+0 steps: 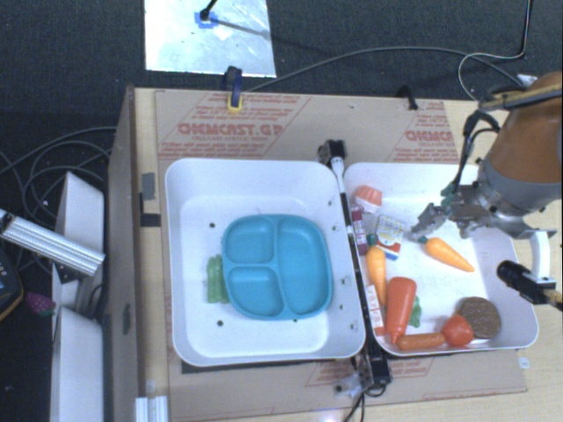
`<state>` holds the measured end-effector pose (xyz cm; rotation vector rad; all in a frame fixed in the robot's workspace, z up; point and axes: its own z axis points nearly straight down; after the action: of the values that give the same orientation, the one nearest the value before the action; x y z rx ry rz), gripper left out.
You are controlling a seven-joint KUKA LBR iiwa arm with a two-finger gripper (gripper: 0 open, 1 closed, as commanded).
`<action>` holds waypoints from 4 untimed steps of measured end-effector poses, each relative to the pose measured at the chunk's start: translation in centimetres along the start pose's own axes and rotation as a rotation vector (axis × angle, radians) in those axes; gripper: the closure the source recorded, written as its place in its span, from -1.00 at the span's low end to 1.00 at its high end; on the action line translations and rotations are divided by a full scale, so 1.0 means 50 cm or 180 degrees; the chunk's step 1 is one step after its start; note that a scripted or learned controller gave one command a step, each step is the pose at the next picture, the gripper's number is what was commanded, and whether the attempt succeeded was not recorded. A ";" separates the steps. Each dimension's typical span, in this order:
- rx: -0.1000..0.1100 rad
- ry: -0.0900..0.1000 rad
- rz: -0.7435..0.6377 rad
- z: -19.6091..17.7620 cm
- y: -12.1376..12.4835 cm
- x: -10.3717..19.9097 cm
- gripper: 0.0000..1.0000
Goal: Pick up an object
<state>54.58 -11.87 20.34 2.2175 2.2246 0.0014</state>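
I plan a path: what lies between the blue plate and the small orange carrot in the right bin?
In the camera view, the bins' shared rims lie between the blue plate and the small orange carrot.

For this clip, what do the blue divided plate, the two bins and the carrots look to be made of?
Blue divided plate: likely moulded plastic, matte, one uniform colour, with soft rounded dividers.
Left bin and right bin: probably thin formed plastic, smooth white, rounded corners.
Carrot near the tool and carrot by the divider: toy food, apparently plastic, flat orange with slight sheen.
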 end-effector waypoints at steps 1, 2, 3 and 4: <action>0.0004 0.0000 -0.0001 0.141 0.057 0.054 -1.00; -0.0002 -0.0004 0.0006 0.238 0.038 0.065 -1.00; -0.0013 -0.0017 0.0006 0.236 0.115 0.065 -1.00; 0.0204 0.0024 -0.0020 0.248 0.216 0.025 -1.00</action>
<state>65.37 -10.59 7.94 2.2456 2.2672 -0.0626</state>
